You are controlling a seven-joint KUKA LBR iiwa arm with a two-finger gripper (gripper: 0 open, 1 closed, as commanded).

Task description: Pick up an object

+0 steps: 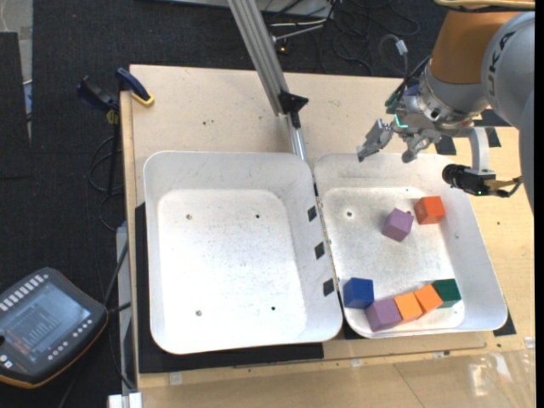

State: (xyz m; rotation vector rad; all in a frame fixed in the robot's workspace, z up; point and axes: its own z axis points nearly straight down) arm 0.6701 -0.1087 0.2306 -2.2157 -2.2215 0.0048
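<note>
Blue-handled clamp [127,84] at bench corner, teach pendant [42,325] lower left, slanted aluminium bar [259,45]

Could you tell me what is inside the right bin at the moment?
The right bin holds six blocks: purple, orange, blue, and a purple, orange, green row. Nothing looks covered.

A pale wooden table [212,100] carries two shallow white bins side by side, the left bin [161,228] and the right bin [480,262]. A blue-and-yellow clamp [132,87] grips its far-left corner.
</note>
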